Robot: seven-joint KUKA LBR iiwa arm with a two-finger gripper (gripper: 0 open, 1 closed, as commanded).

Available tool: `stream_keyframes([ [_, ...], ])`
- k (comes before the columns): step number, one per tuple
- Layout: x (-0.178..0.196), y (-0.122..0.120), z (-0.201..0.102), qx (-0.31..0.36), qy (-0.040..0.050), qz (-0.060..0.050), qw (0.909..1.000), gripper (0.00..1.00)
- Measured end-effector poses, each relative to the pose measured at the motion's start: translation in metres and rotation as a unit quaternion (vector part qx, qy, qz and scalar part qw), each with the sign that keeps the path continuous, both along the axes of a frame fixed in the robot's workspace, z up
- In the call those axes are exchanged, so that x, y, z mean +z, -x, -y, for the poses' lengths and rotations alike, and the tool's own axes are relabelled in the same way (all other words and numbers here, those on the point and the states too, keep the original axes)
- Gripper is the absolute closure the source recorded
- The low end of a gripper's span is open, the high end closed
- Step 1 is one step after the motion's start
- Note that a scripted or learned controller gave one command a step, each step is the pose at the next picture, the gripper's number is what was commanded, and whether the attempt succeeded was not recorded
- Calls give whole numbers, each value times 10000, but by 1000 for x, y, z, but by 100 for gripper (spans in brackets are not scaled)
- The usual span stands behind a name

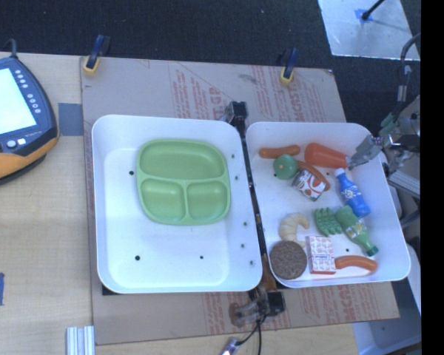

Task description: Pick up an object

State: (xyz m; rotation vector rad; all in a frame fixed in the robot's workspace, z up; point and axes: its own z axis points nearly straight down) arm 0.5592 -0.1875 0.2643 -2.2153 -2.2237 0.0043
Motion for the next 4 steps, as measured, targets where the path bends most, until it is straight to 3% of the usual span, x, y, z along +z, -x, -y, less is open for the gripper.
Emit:
stream_keyframes([
  [1,-157,30,-36,9,-3,-3,10000,0],
  [2,-173,-6,-46,14,4,-2,10000,0],
  [3,-173,61,-45,10,-2,-5,10000,0],
  [4,-163,61,-44,33,4,-11,10000,100],
])
